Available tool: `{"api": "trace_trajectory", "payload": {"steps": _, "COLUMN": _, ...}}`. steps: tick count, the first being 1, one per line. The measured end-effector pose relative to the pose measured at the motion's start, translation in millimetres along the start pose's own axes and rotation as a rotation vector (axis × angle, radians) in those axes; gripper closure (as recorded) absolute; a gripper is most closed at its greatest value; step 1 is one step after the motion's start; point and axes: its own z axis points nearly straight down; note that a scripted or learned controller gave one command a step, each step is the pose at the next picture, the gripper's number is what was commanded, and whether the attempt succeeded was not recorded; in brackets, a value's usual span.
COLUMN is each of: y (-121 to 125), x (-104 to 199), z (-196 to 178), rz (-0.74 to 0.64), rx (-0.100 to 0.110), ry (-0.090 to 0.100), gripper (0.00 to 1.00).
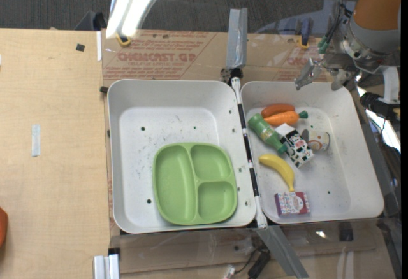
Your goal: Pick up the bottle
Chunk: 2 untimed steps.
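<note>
Currently the green bottle [267, 131] lies on its side in the right bin [357, 163], near the divider, touching the carrots [280, 114] above it and a cow-patterned toy [298, 148] below. A banana [281, 169] lies below the bottle. Gripper [324, 74] hovers over the right bin's far rim, fingers spread apart, nothing between them.

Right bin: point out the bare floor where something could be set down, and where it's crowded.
Right bin: bare floor on the side farthest from the left bin, beyond the small cup, and between banana, pink carton and that wall. Crowded toward the divider: green bottle, carrots and cow-print toy are bunched together. The gripper hangs over the far rim.
</note>
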Motion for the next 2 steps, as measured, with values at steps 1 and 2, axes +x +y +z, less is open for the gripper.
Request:
{"api": "trace_trajectory", "payload": {"steps": 1, "y": -79, "x": 2, "z": 98, "rz": 0.015, "rx": 0.001, "ry": 0.001, "gripper": 0.0}}
{"api": "trace_trajectory", "payload": {"steps": 2, "y": -147, "x": 22, "z": 166, "rz": 0.057, "rx": 0.002, "ry": 0.002, "gripper": 0.0}}
